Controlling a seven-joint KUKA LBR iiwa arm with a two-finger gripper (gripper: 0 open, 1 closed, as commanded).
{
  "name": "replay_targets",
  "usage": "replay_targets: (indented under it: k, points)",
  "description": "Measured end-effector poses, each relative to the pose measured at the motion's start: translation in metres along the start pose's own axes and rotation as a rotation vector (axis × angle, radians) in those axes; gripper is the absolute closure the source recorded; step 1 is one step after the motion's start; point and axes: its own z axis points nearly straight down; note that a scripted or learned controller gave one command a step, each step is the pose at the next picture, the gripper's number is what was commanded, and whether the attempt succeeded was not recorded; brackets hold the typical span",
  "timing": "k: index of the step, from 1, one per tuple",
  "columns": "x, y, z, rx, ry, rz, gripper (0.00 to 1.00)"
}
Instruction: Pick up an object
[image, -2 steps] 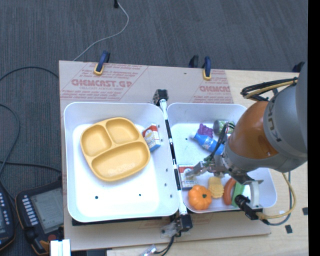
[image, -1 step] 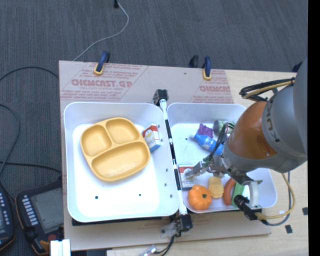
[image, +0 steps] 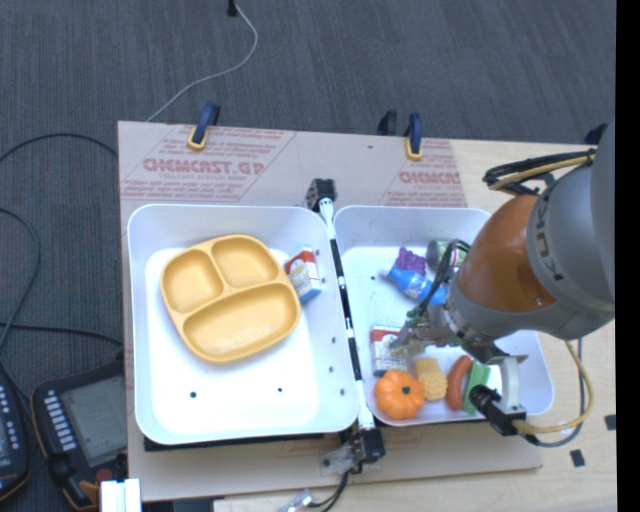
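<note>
The gripper (image: 412, 340) is seen low in the right bin (image: 365, 225), over a flat packet (image: 384, 348). Jaw opening can't be told (fingers hidden by wrist), and nothing is seen held. Just below are a pumpkin (image: 399, 394), corn (image: 432, 379) and a red-green item (image: 466, 384). A yellow tray (image: 231, 296) and carton (image: 303, 275) are in the left bin (image: 140, 300).

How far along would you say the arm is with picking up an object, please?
Done: the arm has reached over the right bin. In hand: the gripper is low among the toys, beside the orange pumpkin and the corn piece; nothing is visibly lifted. Left: grasping one and raising it.
</note>
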Motion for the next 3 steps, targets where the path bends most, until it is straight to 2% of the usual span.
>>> replay_targets:
  k: [1, 2, 3]
  points:
    - [-0.001, 0.0, 0.0, 0.0, -0.001, 0.001, 0.0]
    - [-0.057, 0.064, 0.015, 0.015, -0.002, 0.0, 0.0]
    - [-0.035, 0.011, 0.013, 0.006, -0.009, 0.005, 0.0]
